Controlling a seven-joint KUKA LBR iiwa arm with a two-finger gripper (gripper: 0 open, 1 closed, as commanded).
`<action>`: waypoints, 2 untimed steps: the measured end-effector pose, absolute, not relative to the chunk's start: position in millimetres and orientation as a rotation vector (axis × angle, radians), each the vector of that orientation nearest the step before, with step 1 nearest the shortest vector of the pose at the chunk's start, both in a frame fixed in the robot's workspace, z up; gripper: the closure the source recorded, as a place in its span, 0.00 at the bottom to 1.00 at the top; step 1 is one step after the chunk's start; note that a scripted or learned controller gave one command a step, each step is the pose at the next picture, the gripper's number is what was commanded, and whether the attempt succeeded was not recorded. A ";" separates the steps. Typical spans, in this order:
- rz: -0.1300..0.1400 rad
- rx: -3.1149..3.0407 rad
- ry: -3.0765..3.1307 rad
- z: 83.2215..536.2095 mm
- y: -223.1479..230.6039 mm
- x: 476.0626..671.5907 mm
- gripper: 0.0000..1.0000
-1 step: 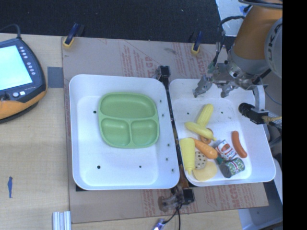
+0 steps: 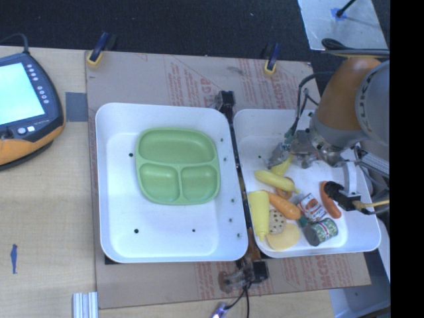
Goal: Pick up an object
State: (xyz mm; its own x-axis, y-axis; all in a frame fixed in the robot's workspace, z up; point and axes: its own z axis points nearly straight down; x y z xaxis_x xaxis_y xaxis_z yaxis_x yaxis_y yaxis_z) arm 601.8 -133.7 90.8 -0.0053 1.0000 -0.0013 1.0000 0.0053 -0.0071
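I see the arm (image 2: 344, 105) reaching in over the right bin (image 2: 262, 128), its orange band above the wrist. The gripper (image 2: 283, 152) sits low at the bin's upper middle, just above a banana (image 2: 273, 179). I cannot tell the state of the claw; nothing visibly sits in it.

The right bin holds the objects, clustered toward its near half: the banana, a corn cob (image 2: 259, 214) beside a carrot (image 2: 285, 207), a cheese wedge (image 2: 276, 224), a pale round piece (image 2: 283, 239), two small cans (image 2: 311, 207) (image 2: 322, 231), and a hot dog (image 2: 329, 199).

The left bin (image 2: 119, 177) holds a green divided plate (image 2: 177, 166), lying flat. A tablet (image 2: 23, 108) rests on the bench (image 2: 46, 244), well apart.
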 end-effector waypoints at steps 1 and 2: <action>0.013 -2.209 -2.229 101.5 -134.8 602.1 1.00; 0.002 -2.214 -2.226 192.6 -59.9 609.9 1.00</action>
